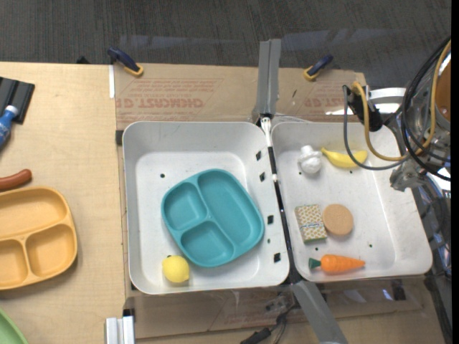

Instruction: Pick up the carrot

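Gripper (pixel 406 178) of mine hangs at the right rim of the right bin (pixel 401 256), half lost among cables, and whether it is clenched or released I cannot tell. Well apart from it, the carrot (pixel 338 264) lies along the near edge of that bin, just near of a cracker (pixel 310 223) and a cookie (pixel 338 220), while a teal plate (pixel 211 217) and a lemon (pixel 176 269) sit in the left bin (pixel 140 192).
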`<action>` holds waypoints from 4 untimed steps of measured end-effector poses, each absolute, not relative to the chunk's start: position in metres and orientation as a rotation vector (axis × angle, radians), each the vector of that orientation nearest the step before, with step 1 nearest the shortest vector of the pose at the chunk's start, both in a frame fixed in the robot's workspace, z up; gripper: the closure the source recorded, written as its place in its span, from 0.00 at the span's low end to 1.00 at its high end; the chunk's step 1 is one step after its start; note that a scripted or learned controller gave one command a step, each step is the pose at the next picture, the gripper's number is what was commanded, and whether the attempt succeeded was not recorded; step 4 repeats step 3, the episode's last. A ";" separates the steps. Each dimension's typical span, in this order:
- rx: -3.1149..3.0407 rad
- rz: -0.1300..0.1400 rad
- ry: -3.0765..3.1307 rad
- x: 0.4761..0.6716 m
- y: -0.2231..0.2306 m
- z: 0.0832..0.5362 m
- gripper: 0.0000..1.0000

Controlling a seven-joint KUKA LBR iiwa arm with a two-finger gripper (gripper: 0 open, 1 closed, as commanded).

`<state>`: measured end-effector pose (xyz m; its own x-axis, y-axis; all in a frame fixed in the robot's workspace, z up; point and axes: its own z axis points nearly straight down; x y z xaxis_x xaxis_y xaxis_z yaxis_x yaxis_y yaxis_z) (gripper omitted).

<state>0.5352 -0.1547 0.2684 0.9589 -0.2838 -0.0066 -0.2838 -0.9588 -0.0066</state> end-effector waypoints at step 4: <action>-3.107 -0.004 0.409 0.557 -0.212 0.295 1.00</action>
